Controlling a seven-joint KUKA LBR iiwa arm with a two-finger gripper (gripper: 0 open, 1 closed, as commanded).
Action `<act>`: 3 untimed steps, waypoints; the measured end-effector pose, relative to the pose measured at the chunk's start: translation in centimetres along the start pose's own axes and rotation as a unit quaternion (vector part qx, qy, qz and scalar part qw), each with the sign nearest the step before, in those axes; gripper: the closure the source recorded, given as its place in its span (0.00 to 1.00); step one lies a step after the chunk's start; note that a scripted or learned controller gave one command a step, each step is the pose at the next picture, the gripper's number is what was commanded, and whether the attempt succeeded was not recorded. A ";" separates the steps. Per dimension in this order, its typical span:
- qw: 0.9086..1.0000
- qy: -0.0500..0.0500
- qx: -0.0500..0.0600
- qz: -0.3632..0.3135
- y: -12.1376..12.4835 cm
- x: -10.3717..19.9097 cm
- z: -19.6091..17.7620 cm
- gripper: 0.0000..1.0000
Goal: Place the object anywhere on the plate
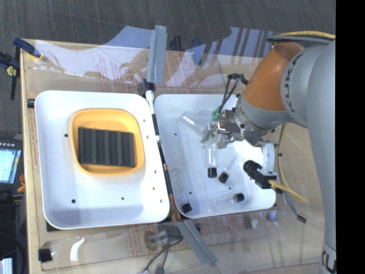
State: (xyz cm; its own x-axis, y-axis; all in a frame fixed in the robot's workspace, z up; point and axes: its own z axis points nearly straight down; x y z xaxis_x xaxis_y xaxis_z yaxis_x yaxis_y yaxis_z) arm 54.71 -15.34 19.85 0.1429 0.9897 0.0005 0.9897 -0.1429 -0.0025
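While in right bin [177,113], clear vial [212,156] near-far, cap nearward.

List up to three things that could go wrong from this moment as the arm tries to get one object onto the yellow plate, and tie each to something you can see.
1. The clear vials in the right bin are see-through and lie close together, so the gripper may miss or pinch two.
2. The yellow plate sits in the left bin; a carried vial could slip crossing the rims between the bins.
3. A round vial may roll off the plate's dark ridged insert.
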 end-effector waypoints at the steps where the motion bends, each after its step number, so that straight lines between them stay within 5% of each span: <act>1: 0.998 0.000 0.000 -0.066 1.7 4.6 -3.4 1.00; 2: 0.996 0.000 0.000 -0.093 3.1 11.0 -8.5 1.00; 3: 0.971 0.000 0.000 -0.238 8.5 14.7 -1.8 1.00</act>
State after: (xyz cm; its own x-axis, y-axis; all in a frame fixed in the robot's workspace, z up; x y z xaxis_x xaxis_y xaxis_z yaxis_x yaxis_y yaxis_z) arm 65.24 -2.05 21.68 -0.3304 0.9438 0.0010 0.9438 0.3304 -0.0019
